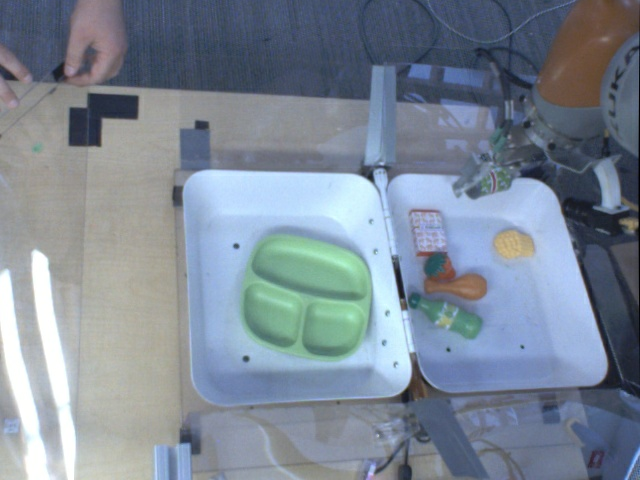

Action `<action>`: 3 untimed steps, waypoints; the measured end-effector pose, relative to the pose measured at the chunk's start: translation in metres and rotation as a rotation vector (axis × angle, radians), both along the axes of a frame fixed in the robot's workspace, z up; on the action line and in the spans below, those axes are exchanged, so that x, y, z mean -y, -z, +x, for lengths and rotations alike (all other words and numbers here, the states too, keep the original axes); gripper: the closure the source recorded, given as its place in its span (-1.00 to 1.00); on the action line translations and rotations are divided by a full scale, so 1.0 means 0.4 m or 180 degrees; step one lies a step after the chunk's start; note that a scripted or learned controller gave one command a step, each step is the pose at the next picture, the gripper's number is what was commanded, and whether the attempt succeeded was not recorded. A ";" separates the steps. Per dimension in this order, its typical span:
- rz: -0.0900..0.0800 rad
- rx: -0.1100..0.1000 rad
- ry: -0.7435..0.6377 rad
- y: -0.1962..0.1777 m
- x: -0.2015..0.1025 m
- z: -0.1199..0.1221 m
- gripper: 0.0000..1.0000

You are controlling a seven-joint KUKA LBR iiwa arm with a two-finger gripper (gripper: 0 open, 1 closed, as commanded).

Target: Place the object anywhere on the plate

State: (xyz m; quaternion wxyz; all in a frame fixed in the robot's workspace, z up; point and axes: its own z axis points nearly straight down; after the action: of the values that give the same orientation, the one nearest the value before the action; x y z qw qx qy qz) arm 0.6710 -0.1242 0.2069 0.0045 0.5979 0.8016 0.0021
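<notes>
A green plate (305, 298) with three compartments lies in the left white bin (215, 218). My gripper (490, 178) hangs over the far edge of the right bin (560, 358), apart from the plate and well to its right. A small green-and-white object (498, 178) sits between its grey fingers, lifted off the bin floor. The arm's orange band (590, 33) shows above it at the top right.
The right bin holds a red-and-white packet (428, 233), a yellow round piece (513, 245), a red-and-green piece (437, 265), an orange-brown drumstick shape (460, 288) and a green bottle (447, 316). A metal divider post (380, 118) stands behind the bins. A person's hand (95, 38) is at the far left.
</notes>
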 end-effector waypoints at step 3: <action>0.0001 -0.0014 -0.1314 0.048 -0.456 -0.227 1.00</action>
State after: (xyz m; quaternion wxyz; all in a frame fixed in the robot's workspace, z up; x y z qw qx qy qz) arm 0.5801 0.0580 0.1878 0.0022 0.4210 0.9071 0.0018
